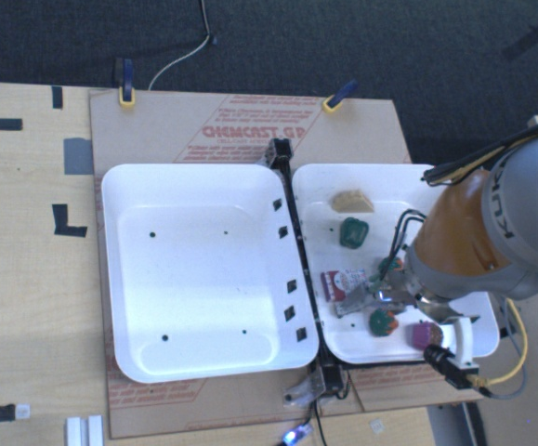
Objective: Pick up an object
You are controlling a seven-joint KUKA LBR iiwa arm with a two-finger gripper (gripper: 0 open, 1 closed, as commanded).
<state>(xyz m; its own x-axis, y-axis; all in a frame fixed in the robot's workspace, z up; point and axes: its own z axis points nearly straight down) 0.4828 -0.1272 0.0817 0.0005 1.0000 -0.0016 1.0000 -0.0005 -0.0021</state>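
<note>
- The jaws are something we are not managing to read: the gripper (369, 297) is sitting low in the right bin (387, 177), its metal parts merging with the items beneath, so we cannot tell how it stands or whether it has hold of anything.
- We are seeing the arm (473, 235) reaching in from the right, its orange band above the wrist hanging over the bin's right half.
- The gripper is hovering right at a red-and-white wrapper (336, 283), with a small green-and-orange object (381, 322) just beside it (the two are nearly touching the metal tip).
- Other candidates are lying in the same bin: a dark green block (353, 233) near the middle, a tan lump (352, 201) towards the far wall, and a purple piece (424, 334) near the front edge.
- The left bin (124, 277) is not taking part at this stage.
- Our judgement on progress: nothing is showing as lifted, every item is looking as if it is resting on the bin floor, so the pick is at the reach-and-close stage at best; the grasp itself and the raise are both remaining.
</note>
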